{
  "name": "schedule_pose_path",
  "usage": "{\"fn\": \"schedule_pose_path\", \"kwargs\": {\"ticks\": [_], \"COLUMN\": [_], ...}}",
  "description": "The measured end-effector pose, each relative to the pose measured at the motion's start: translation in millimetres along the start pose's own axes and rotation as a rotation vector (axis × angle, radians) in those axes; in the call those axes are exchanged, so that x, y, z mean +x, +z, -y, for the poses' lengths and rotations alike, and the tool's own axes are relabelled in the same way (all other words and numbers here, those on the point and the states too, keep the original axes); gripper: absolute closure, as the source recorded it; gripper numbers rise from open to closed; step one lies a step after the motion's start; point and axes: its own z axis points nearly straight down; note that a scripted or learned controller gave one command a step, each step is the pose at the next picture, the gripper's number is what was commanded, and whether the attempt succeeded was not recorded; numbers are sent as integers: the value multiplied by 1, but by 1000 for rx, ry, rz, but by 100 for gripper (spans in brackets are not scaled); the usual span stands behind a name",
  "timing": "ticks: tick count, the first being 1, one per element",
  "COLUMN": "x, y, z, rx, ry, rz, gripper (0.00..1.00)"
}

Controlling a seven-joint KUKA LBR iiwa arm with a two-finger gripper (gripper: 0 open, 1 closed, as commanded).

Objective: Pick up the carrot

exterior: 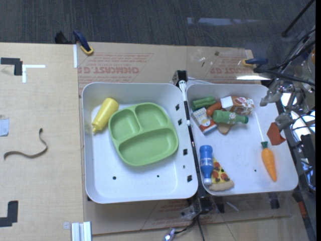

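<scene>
carrot (269, 163) at 4 o'clock in right bin (251, 177), lying alone | likely light, stiff, smooth plastic toy | grip mid-body across width | claw state: cannot tell

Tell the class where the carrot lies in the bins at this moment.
The carrot lies in the right bin, near its right wall, leaf end pointing away from the camera. It lies apart from the blue bottle and pizza slice to its left.

Lab setup: bench (40, 185) bore two bins (95, 179), clamps (83, 41), cardboard sheets (125, 64) and loose cables (296, 129) at right edge.
</scene>
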Motion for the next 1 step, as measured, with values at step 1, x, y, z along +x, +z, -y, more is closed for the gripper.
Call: {"fn": "schedule_pose_path", "kwargs": {"ticks": [1], "x": [-3], "y": [133], "z": [39], "rx": [0], "ry": [0], "rz": [0], "gripper": [0]}}
